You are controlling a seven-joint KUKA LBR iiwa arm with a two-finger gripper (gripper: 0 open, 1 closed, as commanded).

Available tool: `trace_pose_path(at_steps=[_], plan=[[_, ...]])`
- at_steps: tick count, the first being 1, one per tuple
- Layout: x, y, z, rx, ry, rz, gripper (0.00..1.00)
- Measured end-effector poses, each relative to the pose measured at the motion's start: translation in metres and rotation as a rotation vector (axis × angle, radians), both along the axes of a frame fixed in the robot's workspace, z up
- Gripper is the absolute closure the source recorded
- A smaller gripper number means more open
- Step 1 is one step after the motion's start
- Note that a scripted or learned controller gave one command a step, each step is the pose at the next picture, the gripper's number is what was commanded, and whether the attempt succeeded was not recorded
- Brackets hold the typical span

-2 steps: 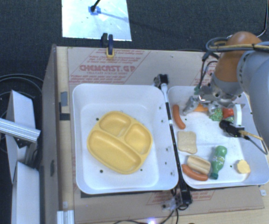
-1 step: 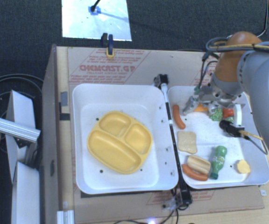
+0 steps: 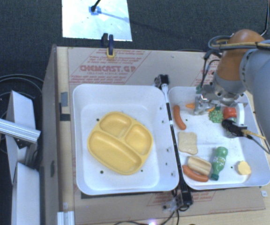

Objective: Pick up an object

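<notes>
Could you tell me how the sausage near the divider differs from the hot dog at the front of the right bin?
The sausage is bare, while the hot dog has a tan bun on it. The sausage lies alone toward the rear of the right bin, close to the divider; the hot dog lies at the front, right next to the green bottle. The sausage runs nearly front to back; the hot dog lies more crosswise. Both are orange-red toy food.

"CHEMCAST GP" on cardboard sheet (image 3: 108, 68)

A yellow divided tray (image 3: 120, 142) lies in the left white bin (image 3: 86, 97); a clamp (image 3: 108, 44) sits behind the bin; cables (image 3: 3, 86) lie left of it.
</notes>
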State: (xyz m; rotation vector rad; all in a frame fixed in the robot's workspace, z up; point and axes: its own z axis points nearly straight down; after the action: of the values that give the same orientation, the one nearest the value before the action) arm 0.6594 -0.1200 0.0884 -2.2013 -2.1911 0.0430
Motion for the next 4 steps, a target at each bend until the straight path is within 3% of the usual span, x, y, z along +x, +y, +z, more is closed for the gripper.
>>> trace_pose_path(at_steps=[1, 2, 3, 4], plan=[[-0.041, 0.023, 0.004, -0.005, -0.046, 0.006, 1.00], [-0.068, -0.032, 0.093, -0.008, -0.050, 0.005, 1.00], [-0.069, -0.031, 0.092, -0.006, -0.048, 0.006, 0.00], [0.009, -0.023, 0.016, -0.005, -0.044, 0.008, 0.00]])
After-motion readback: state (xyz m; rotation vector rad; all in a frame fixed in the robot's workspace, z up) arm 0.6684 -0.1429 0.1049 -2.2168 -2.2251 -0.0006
